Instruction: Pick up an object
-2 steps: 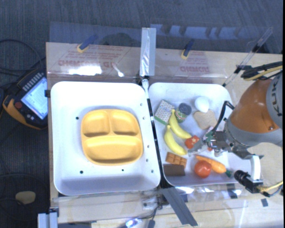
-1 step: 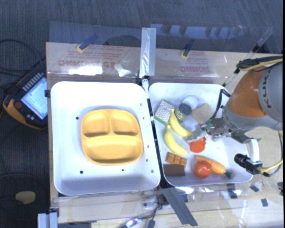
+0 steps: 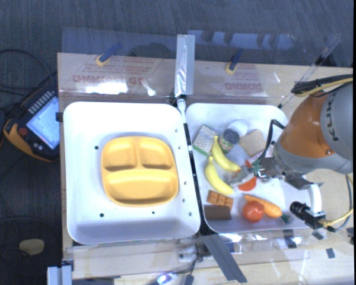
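Observation:
The right bin (image 3: 285, 215) holds several toy foods. Two yellow bananas (image 3: 221, 165) lie left of its middle. A red tomato (image 3: 253, 211) and an orange carrot (image 3: 268, 206) are near the front, and a brown waffle (image 3: 219, 199) sits above a dark chocolate block (image 3: 217, 212). At the back are a checkered cracker (image 3: 204, 137), a small can (image 3: 229, 138) and a tan bread slice (image 3: 253, 141). My gripper (image 3: 251, 170) is low over the bin's middle, just right of the bananas and above a red slice (image 3: 247, 184). Nothing is visibly held.
The left bin (image 3: 83, 218) carries a yellow compartment plate (image 3: 139, 170). A metal divider (image 3: 184, 70) stands behind the seam between the bins. The arm's orange band (image 3: 305, 132) hangs over the right bin's right side. A handheld pendant (image 3: 38, 126) lies off the bench at left.

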{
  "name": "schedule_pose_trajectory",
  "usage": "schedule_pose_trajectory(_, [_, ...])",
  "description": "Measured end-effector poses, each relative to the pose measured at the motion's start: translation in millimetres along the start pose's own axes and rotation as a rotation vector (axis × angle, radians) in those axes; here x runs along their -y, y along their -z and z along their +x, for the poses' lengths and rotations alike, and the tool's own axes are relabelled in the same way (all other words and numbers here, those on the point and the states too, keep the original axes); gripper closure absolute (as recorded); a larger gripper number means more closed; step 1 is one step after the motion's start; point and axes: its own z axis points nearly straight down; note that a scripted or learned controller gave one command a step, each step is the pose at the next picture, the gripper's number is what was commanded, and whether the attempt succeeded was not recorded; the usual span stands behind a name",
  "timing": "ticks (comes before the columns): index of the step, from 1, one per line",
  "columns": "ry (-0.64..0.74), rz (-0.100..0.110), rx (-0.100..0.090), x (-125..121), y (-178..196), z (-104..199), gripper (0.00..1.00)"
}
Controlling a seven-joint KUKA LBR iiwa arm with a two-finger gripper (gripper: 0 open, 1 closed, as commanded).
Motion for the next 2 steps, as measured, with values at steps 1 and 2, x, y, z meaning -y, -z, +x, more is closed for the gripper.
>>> schedule_pose_trajectory(1, [-0.001, 0.000, -0.002, -1, 10, 0, 1.00])
schedule_pose_trajectory(2, [-0.120, 0.016, -0.005, -29, 132, 45, 1.00])
